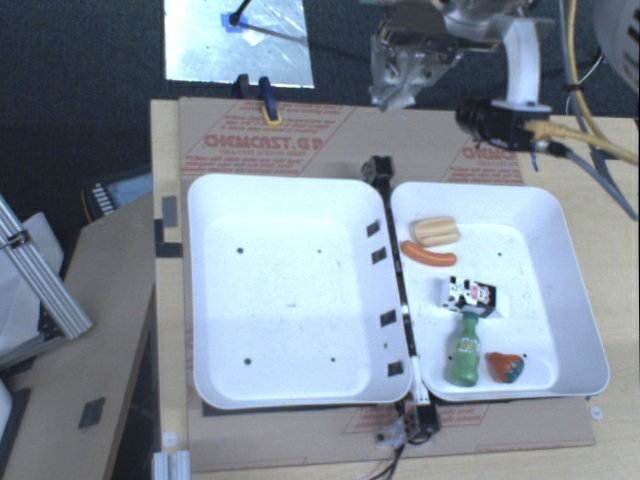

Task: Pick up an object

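- Nearest the lower edge of the frame, the right bin (575, 268) holds all the loose items, clustered toward its left half and lower middle.
- At the bottom of that cluster a green bottle (464, 350) lies with its neck pointing up the frame, and a small red and green piece (506, 367) — perhaps a toy strawberry — sits just beside it to the right.
- Just above the bottle's neck lies a black-and-white packet (471, 295), apparently touching the cap.
- Higher up, a red-orange sausage (428, 255) lies roughly crosswise, with a tan bread roll (436, 231) just above it, close or touching.
- The left bin (290, 288) fills the centre-left of the frame, its floor marked with a few dark dots.
- Both bins rest on a brown cardboard sheet (270, 133) on the desk (165, 228).
- The end effector (398, 86) hangs at the upper centre-right, above the far edge of the cardboard and well apart from every object — nothing sits between its fingers, and whether they are spread or pressed together cannot be told.
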`<state>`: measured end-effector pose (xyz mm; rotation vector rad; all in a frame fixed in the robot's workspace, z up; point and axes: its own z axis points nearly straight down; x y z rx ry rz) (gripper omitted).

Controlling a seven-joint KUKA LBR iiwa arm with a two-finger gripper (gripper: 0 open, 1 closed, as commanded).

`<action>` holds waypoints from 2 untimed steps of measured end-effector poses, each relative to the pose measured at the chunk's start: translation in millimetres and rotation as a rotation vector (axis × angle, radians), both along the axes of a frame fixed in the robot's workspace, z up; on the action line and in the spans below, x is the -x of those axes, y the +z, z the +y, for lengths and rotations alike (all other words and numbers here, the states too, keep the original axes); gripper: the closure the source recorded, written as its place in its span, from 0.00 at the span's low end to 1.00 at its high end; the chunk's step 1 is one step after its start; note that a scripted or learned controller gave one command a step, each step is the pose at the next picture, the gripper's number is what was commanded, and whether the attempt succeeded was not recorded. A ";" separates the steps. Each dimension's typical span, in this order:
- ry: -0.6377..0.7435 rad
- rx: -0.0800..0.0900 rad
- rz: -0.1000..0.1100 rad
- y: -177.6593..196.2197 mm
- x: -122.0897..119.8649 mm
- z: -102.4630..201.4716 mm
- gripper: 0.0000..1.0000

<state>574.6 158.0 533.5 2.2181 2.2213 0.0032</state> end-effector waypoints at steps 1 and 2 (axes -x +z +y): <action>-0.005 -0.001 0.000 2.9 59.3 -60.7 1.00; 0.003 -0.001 0.001 1.4 43.5 -37.6 1.00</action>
